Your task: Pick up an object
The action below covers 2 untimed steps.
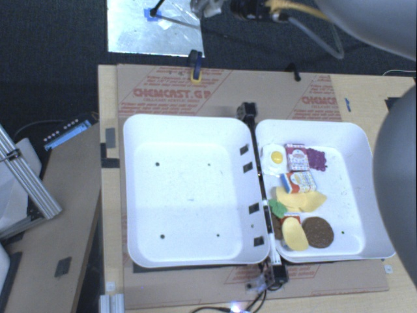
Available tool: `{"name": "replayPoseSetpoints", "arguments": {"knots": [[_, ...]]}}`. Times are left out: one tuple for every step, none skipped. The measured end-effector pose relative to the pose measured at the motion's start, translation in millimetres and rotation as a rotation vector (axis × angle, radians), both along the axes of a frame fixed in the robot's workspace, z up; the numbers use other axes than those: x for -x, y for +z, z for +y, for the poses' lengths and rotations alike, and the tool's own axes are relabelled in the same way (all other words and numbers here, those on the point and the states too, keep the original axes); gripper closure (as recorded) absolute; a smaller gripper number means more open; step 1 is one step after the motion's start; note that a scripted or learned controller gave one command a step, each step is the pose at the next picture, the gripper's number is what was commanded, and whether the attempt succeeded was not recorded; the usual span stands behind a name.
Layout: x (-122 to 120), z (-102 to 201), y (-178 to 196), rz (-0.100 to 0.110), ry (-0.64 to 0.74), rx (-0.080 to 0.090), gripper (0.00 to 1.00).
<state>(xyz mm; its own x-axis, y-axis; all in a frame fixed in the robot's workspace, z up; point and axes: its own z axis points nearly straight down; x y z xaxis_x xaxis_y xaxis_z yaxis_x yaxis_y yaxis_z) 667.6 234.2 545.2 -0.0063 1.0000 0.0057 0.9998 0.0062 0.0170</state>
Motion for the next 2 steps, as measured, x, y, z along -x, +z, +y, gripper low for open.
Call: {"name": "replayPoseSetpoints", "arguments": {"knots": [[43, 0, -94, 0.026, -0.001, 0.008, 1.00], [62, 0, -4, 0.007, 0.001, 0.001, 1.00]]}}
